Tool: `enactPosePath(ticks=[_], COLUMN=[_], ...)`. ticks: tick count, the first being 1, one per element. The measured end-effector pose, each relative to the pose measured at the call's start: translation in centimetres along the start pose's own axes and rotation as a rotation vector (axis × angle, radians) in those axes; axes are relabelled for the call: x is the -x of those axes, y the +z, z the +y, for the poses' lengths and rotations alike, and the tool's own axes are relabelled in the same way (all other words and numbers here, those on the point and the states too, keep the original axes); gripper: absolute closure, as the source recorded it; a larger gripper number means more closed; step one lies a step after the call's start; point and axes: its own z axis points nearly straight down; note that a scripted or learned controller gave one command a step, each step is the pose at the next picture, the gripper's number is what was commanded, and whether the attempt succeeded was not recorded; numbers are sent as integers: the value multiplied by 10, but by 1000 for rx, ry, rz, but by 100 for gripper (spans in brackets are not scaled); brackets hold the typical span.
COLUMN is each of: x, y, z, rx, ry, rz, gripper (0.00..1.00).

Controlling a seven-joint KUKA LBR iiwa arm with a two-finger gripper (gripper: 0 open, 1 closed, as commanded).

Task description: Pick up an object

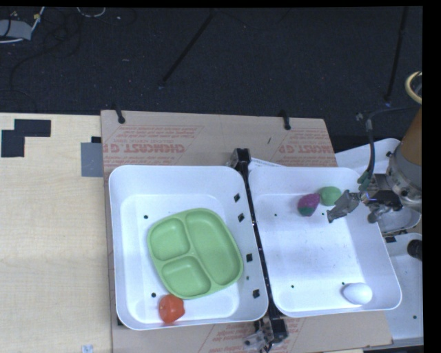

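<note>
The claw [358,207] hovers at the right bin's [324,276] right wall, fingers spread and pinching nothing. Just to its left sit a green object [331,194] and a purple object [308,203], touching. A white egg-shaped object [357,293] lies in the near corner. The left bin [131,207] holds a green divided plate [195,253] and an orange object [171,309].

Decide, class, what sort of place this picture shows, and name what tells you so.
Probably a robotics lab bench: two white bins side by side on taped cardboard, a gripper reaching in beside small toy-like objects, and loose cables behind.
</note>
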Motion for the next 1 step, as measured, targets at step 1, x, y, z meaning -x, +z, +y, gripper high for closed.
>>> enactPosePath(ticks=[1], x=[0], y=[-6], z=[2], rx=[11], ry=[-2], rz=[-2], gripper=[0])
